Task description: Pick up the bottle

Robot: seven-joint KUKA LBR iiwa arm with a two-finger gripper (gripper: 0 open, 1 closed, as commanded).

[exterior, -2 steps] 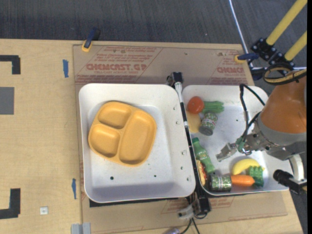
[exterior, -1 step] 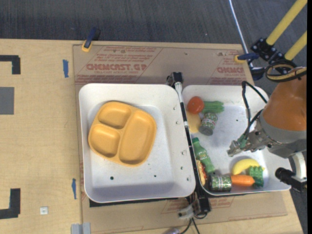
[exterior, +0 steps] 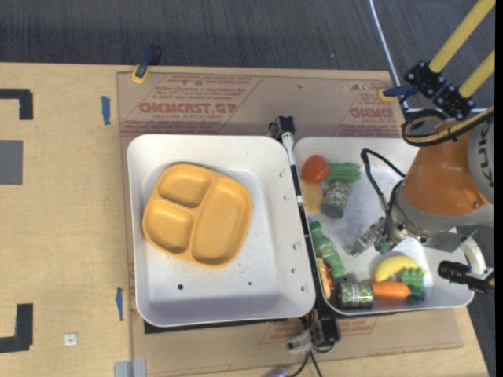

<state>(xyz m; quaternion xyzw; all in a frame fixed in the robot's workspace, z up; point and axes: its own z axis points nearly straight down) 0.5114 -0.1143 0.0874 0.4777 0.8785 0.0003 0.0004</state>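
Observation:
The green bottle (exterior: 325,251) lies on its side along the left wall of the right bin (exterior: 448,303), neck toward the back. My gripper (exterior: 372,239) hangs low over the middle of that bin, under the orange wrist band, a short way right of the bottle and apart from it. Nothing can be made out in the gripper.
Around the bottle lie a red tomato (exterior: 315,168), a green vegetable (exterior: 345,171), a small can (exterior: 336,199), a banana (exterior: 391,267), a carrot (exterior: 391,290) and a second can (exterior: 355,293). The left bin (exterior: 149,289) holds a yellow divided plate (exterior: 196,214). Cables trail near the wrist.

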